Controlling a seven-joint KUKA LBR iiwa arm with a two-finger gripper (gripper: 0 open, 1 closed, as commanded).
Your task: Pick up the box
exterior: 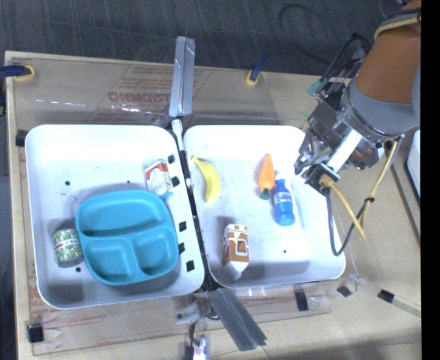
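Box stands in the right bin; hand hovers apart, grip seemingly unreadable.

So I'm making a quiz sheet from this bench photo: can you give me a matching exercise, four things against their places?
Things:
1. banana
2. blue bottle
3. can
4. blue tray

Places:
A. left bin, near its left wall
B. right bin, just below the carrot
C. right bin, beside the divider
D. left bin, lower middle

Pairs: 1-C, 2-B, 3-A, 4-D
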